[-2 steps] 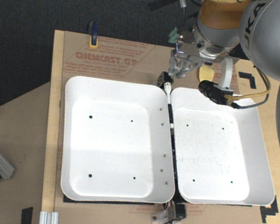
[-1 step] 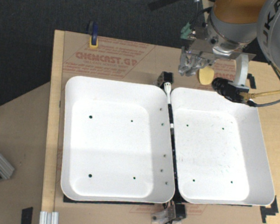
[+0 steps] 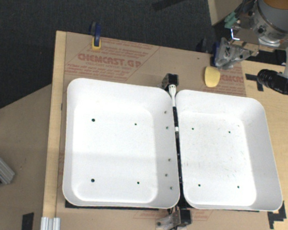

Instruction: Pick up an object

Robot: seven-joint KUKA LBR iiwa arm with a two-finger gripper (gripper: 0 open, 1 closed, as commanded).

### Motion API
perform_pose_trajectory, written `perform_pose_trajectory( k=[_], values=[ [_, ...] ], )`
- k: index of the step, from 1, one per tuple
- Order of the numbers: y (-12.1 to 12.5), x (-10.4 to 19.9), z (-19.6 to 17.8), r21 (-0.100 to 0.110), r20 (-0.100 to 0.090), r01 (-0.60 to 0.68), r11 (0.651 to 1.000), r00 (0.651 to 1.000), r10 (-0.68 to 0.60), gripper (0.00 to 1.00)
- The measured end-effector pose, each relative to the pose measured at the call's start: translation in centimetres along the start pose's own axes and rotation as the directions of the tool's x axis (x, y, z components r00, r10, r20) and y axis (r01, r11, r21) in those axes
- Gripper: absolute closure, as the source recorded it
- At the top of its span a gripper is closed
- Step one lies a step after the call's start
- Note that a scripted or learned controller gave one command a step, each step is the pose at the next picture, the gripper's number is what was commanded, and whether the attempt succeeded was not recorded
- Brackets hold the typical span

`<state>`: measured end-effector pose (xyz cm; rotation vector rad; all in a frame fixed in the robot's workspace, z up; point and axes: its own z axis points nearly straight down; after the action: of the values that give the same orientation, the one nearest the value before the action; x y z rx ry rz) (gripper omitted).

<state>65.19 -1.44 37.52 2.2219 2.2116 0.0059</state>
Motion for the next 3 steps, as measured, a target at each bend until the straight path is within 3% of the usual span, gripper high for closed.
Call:
perform_pose_trajectory(
  k=[1,2,3],
  values=[
    [0.7,6.9,8.3,0.011,-0.003,0.007,1.0,1.0,-0.007,1.0],
    [-0.8,5.9,4.7,0.003,-0.002,0.004,1.0,1.0,-0.004,1.0],
    [0.2,15.0,14.2,0.01,-0.003,0.009,1.0,1.0,-0.009,1.0]
  ],
)
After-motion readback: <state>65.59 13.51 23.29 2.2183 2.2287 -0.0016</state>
